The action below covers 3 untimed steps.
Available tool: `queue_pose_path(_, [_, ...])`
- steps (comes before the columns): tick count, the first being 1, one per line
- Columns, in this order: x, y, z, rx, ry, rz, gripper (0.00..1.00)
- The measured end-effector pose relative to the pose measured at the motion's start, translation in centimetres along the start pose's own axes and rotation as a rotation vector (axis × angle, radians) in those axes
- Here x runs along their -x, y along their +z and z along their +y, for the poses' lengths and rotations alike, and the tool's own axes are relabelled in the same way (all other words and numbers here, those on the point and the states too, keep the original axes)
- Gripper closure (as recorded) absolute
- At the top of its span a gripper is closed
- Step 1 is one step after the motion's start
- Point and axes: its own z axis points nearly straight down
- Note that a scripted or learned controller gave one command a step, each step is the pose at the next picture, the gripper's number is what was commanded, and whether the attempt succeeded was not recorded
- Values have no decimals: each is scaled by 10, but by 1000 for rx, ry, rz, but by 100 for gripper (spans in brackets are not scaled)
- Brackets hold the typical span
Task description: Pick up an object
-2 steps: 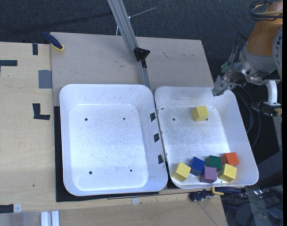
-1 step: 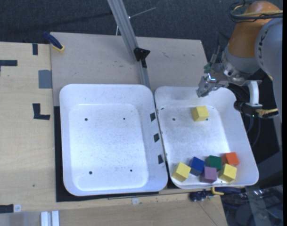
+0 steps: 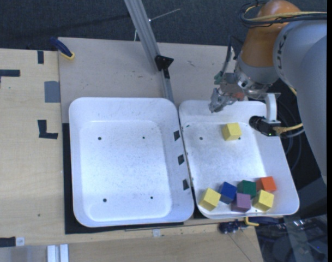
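Item: my hand, grip state I cannot tell, hovers at the right bin's far rim; 1 yellow cube lies just nearside of it, apart.

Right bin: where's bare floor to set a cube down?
In the right bin, the middle floor is bare, between the lone yellow cube and the cube cluster along the near wall. That near edge is crowded. The far corner sits under the gripper. The left bin floor is bare.
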Motion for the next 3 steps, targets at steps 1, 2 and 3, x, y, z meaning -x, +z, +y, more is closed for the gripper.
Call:
queue_pose_path(1, [-56, 4, -1, -1, -5, 2, 100])
queue_pose_path(2, [-105, 0, 5, 1, -5, 2, 100])
queue_pose_path(3, [-154, -5, 7, 1, -5, 2, 100])
